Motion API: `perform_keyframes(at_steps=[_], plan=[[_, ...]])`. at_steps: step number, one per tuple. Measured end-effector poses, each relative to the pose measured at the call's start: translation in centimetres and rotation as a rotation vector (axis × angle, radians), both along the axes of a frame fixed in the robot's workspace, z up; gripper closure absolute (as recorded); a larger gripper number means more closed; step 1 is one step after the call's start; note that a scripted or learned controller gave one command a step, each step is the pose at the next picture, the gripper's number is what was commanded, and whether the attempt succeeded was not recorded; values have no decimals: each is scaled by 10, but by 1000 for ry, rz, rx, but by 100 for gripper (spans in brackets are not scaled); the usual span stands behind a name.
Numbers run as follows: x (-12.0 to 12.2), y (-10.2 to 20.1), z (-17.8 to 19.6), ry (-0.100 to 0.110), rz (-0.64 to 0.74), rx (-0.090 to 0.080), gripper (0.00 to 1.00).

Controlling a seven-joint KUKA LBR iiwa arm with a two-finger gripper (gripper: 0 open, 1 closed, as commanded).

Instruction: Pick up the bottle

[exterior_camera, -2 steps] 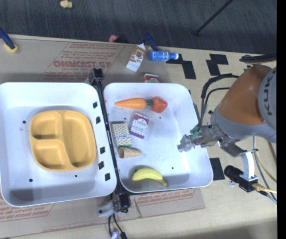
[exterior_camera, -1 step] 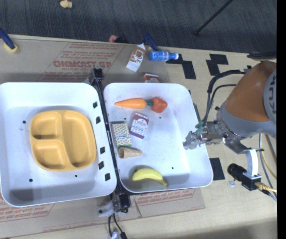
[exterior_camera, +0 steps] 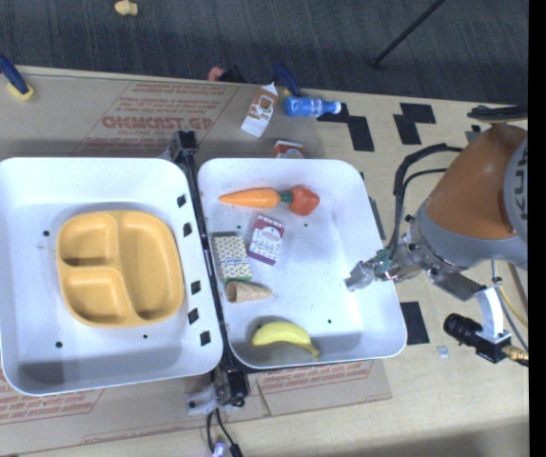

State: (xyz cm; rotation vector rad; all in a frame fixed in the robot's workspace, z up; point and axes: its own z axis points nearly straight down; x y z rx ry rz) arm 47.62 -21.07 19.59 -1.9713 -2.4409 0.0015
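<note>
A small blue bottle (exterior_camera: 309,108) lies on its side on the bench beyond the far rim of the right bin (exterior_camera: 373,303), outside both bins, its long axis running nearly left to right across the camera view with the pale cap end pointing right. Just to its left a small carton (exterior_camera: 260,109) lies tipped on the cardboard. The gripper (exterior_camera: 363,275) hangs low over the right bin's right wall, well apart from the bottle, which sits up and to the left of it across the bin; whether its tips stand apart or together cannot be told from this angle, and nothing is seen between them. The grey arm (exterior_camera: 473,208) with its orange band reaches in from the right. Inside the right bin lie a toy carrot (exterior_camera: 251,198) touching a red strawberry (exterior_camera: 304,199) near the far wall, a small purple packet (exterior_camera: 266,240), a waffle-patterned piece (exterior_camera: 229,253), a cone (exterior_camera: 247,291) and a banana (exterior_camera: 283,337) by the near wall. In the left bin (exterior_camera: 26,350) rests a yellow divided plate (exterior_camera: 119,267)
</note>
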Motion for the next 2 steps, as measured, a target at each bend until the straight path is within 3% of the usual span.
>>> perform_keyframes(at_steps=[1,2], plan=[[0,-1,20,-3,-33,-2,100],[1,-1,30,-3,-205,-3,100]])
